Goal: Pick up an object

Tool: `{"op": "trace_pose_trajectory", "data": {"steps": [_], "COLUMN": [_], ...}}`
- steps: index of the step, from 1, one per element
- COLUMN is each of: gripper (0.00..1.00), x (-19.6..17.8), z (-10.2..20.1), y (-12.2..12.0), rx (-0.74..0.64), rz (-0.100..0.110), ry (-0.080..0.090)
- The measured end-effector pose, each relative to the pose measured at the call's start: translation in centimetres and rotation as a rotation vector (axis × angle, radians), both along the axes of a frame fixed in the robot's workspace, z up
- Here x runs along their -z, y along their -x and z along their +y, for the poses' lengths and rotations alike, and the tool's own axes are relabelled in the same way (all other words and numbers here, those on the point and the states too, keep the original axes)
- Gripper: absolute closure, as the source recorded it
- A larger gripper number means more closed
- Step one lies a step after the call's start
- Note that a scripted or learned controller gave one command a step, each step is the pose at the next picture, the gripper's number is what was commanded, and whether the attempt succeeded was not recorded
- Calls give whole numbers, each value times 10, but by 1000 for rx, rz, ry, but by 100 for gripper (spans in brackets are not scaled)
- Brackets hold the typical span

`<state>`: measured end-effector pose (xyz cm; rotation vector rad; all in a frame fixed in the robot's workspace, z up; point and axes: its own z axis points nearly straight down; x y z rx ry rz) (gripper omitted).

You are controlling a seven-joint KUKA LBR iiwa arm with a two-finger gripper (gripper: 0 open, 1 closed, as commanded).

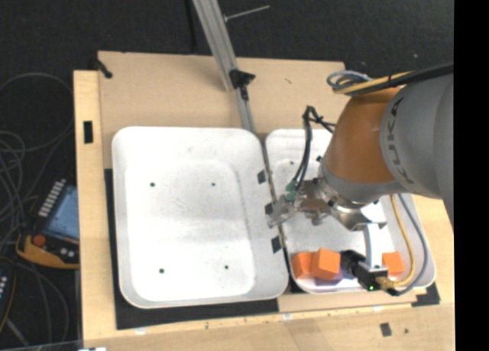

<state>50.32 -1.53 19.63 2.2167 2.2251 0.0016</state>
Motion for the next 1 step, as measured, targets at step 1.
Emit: {"op": "trace_pose_trajectory", "data": {"steps": [1], "gripper": [0], "x": [-39], "z": [-1], "y": [18], "rx": [-1], "rz": [-4], "ry": [0]}}
